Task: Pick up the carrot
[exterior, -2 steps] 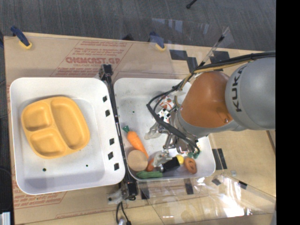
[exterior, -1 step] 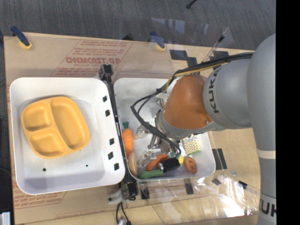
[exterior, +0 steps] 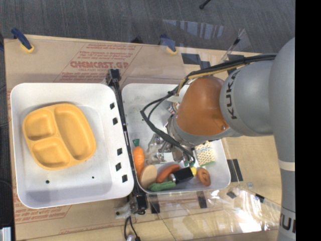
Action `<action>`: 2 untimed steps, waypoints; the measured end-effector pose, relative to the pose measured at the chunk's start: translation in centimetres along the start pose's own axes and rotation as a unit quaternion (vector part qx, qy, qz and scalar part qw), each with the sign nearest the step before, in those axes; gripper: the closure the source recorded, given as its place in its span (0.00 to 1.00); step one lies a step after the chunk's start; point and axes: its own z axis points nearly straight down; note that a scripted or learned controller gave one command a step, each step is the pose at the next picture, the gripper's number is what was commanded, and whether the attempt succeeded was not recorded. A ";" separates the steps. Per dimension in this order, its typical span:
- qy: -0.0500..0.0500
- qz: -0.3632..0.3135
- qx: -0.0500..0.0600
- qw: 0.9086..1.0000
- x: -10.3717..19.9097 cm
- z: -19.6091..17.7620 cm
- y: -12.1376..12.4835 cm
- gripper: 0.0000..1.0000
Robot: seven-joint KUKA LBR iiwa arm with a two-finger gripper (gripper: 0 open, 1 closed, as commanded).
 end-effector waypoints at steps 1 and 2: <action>-0.002 -0.065 -0.001 0.998 -10.3 0.9 -0.1 1.00; 0.000 -0.065 -0.001 0.998 -10.2 1.0 -0.1 0.00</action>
